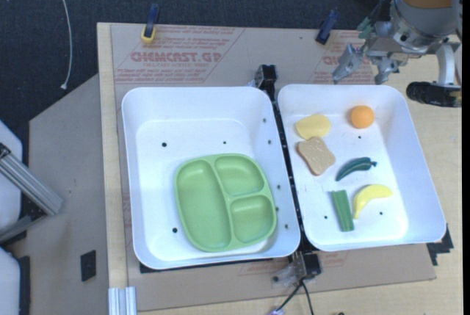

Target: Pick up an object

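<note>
The right bin (420, 159) holds an orange ball (361, 117), a pale yellow chip-shaped piece (313, 125), a tan bread slice (316, 156), a dark green pepper (355, 167), a green stick (341, 209) and a yellow banana (371, 198). My gripper (364, 70) hangs above the bin's far edge, up and slightly right of the orange ball. Its two fingers stand apart with nothing between them.
The left bin (147, 122) carries a green divided tray (224, 200). A black clamp (266, 75) sits between the bins at the back. Blue and yellow clips (150, 23) and a blue clip (327, 26) hold the cardboard sheet.
</note>
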Available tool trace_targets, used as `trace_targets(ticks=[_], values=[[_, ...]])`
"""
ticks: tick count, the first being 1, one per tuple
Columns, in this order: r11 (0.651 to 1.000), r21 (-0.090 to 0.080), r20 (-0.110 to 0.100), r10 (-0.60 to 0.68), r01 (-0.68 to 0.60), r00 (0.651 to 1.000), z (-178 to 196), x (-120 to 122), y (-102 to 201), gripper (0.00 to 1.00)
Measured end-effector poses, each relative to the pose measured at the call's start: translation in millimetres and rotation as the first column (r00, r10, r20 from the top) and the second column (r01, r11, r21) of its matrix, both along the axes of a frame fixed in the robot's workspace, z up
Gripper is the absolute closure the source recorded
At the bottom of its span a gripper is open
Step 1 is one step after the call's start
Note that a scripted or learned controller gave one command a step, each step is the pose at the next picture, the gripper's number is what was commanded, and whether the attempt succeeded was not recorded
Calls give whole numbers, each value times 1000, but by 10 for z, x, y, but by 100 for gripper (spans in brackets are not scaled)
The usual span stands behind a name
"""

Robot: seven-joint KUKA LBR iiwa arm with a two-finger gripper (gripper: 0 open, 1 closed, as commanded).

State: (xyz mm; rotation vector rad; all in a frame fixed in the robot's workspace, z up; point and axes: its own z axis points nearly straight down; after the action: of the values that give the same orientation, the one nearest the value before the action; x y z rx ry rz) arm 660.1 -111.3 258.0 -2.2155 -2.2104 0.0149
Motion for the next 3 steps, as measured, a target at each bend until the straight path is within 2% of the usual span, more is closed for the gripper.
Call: trace_targets(ticks=[1, 2, 3], values=[[1000, -2, 14, 2, -2, 1000, 85, 21, 2, 0], [1000, -1, 12, 2, -2, 1000, -506, -15, 57, 0], [1000, -1, 8, 2, -2, 1000, -1103, 51, 26, 0]])
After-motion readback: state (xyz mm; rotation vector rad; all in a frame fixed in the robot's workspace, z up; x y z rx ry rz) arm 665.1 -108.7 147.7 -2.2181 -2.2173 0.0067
